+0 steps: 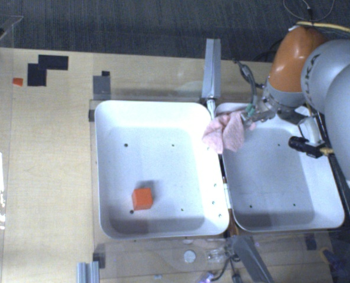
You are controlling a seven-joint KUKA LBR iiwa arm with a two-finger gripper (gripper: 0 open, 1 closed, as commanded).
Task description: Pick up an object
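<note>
Cloth (227,132), pink, hangs from gripper (250,114) above the seam betw. left bin (104,175) & right bin (334,211); fingers look pinched on its top corner, though view is poor. Orange block (142,198) lies in left bin, well apart.

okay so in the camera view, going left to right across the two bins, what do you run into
Left bin → orange block lying in it → pink cloth draped over the wall between the bins → gripper at the cloth's right edge → right bin → grey arm.
</note>
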